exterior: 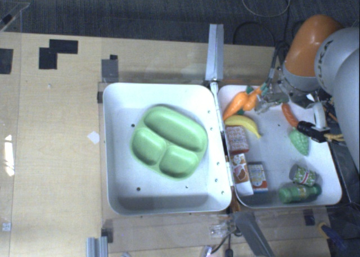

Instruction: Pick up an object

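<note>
Tool: the tool sits at the far end of the right bin, low over the carrot; whether it is spread or closed cannot be told, and nothing can be seen caught in it.
Likely target: the carrot, lying against the divider side at the far corner, just beside the banana — the two look to be touching or nearly so.
Handling: it is probably a light plastic toy, stiff and smooth, so it may slide or roll out of a loose pinch; taking it across its thick middle, crosswise to its length, seems the safest hold.
Crowding: the bin wall and the banana leave little room on either side.
Count, right bin: one carrot, one banana, one red pepper-like piece, one green ridged vegetable, two small boxes plus one carton, one can, one green bottle.
Count, left bin: one green divided tray, alone in the left bin.
Bins: two, side by side on the surface.
</note>
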Tool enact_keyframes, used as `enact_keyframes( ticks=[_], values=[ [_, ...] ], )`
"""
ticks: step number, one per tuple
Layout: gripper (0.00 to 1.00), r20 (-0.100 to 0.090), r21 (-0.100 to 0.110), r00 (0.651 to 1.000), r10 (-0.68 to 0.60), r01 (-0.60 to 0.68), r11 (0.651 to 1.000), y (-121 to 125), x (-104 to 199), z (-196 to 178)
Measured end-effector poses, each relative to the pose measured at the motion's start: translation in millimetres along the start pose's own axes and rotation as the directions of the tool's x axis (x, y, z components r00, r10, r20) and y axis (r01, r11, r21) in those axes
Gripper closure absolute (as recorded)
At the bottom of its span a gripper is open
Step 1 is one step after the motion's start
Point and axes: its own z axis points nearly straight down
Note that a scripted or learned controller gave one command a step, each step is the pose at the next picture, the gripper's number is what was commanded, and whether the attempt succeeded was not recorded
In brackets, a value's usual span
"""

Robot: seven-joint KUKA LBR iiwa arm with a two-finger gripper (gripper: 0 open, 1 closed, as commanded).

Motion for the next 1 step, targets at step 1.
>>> enact_keyframes(
  ticks=[1],
  values=[
    [1.0,-0.004,-0.003,1.0,-0.026,0.026,1.0,23.2,81.5,-129.5]
  ],
)
